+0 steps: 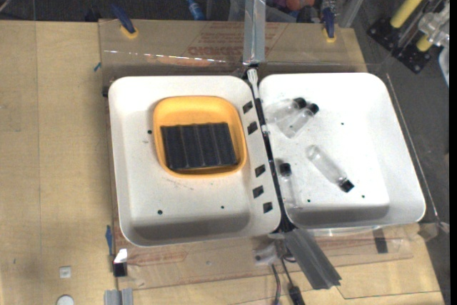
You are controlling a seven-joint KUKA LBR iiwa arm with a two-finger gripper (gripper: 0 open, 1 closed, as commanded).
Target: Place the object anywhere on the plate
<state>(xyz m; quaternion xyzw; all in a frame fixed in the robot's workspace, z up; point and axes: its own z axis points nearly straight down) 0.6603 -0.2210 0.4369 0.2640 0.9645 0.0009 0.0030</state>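
In the camera view, the bench carries two shallow white bins side by side, split by a dark divider running from twelve to six o'clock. The left bin (136, 214) holds an orange plate (198, 109) near its centre, and a dark ribbed slab (198, 145) lies on the plate, covering most of its floor. The right bin (371, 118) holds the loose objects, small clear vials with black caps: one vial (329, 168) lies slanted at about five o'clock from the bin's middle, its cap toward the lower right; a second vial (295, 116) rests at about ten o'clock, with what looks like a further clear piece just beside it, hard to separate; and a small black cap or part (284, 169) sits at about eight o'clock, close to the divider. The gripper's state cannot be told from this view. As a judgement, the task has hardly begun: every vial sits in the right bin, well apart from the plate, and none rests on the plate. Left to do are the approach, a grasp on one vial, the carry across the divider and the release onto the plate, where the ribbed slab may let a round vial roll.
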